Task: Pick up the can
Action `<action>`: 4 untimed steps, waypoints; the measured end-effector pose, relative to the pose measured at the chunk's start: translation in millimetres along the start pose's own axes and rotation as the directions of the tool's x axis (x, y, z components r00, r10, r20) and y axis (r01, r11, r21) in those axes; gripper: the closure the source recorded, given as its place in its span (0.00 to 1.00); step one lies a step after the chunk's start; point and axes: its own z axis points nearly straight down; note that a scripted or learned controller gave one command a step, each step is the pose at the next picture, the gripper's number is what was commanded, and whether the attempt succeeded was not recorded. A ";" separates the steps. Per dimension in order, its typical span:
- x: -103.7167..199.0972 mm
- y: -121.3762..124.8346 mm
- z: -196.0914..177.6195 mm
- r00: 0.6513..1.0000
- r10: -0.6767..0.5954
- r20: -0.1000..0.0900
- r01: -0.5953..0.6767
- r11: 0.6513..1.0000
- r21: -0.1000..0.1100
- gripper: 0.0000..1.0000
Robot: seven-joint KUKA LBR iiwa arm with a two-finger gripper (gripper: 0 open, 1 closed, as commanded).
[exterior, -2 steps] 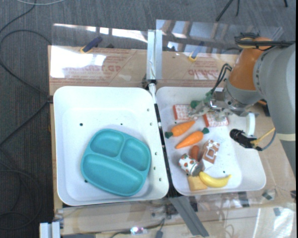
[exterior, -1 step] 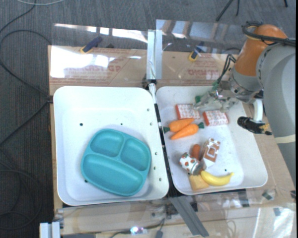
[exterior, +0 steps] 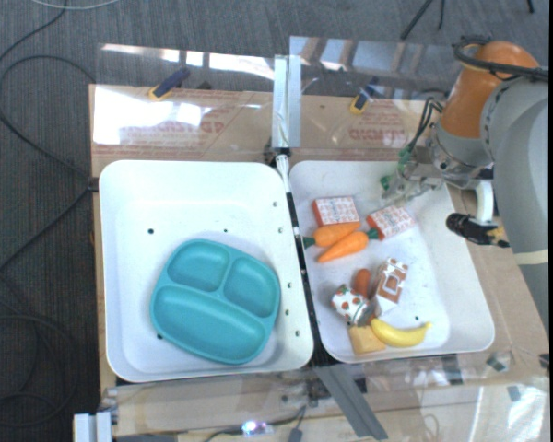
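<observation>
Camera view is showing the fingers (exterior: 398, 182), their spread too blurred to tell, hovering at the far corner of the right bin (exterior: 461, 284), while what looks like the can (exterior: 349, 304) is lying well apart from them, toward the camera and leftward, near the banana (exterior: 398, 332).

The arm (exterior: 521, 155) comes in from the right side of the camera view, its broad grey body filling that edge and its orange band (exterior: 475, 86) standing high near the top right. Below the band the wrist bends down and to the left, ending in the gripper (exterior: 401, 184), which hangs low at the upper right, its metal tip pointing down and leftward. The tip is small and cluttered with cables, so its exact state is not readable
</observation>
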 end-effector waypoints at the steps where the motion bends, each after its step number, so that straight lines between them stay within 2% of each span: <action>1: 2.2 0.4 0.2 1.000 -0.001 -0.003 0.001 1.000 0.000 0.00; 2: -4.3 -80.1 10.9 0.976 0.216 -0.021 -0.217 0.976 -0.026 0.00; 3: -5.6 -81.6 8.4 0.976 0.216 -0.017 -0.217 0.976 -0.018 1.00; 4: 38.9 -22.3 -101.6 0.877 0.481 -0.005 -0.481 0.877 0.000 1.00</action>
